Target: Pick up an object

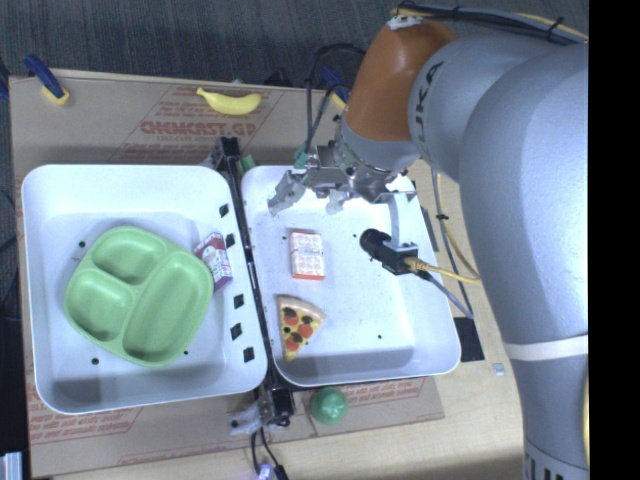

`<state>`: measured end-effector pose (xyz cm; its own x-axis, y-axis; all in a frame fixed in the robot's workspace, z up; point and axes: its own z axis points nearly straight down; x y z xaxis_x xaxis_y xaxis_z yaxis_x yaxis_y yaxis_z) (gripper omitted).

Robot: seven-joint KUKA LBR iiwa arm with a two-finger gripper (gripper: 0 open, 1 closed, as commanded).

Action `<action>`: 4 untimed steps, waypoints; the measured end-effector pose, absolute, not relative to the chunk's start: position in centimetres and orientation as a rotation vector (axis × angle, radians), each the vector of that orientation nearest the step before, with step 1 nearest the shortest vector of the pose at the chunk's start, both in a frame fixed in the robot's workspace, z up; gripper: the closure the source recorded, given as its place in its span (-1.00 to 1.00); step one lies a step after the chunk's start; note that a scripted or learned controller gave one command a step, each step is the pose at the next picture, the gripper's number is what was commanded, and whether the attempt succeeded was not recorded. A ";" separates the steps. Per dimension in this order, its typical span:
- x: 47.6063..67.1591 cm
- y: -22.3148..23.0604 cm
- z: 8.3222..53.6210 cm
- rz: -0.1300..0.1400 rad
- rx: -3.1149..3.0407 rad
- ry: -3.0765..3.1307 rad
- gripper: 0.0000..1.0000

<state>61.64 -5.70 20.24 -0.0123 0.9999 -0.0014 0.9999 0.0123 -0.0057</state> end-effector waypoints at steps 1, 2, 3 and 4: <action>61.6 -5.7 20.2 0.008 -2.206 -2.233 -1.00; 61.6 -5.7 20.2 0.008 -2.206 -2.233 -1.00; 61.6 -5.7 20.2 0.008 -2.206 -2.233 -1.00; 61.6 -5.7 20.2 0.008 -2.206 -2.233 -1.00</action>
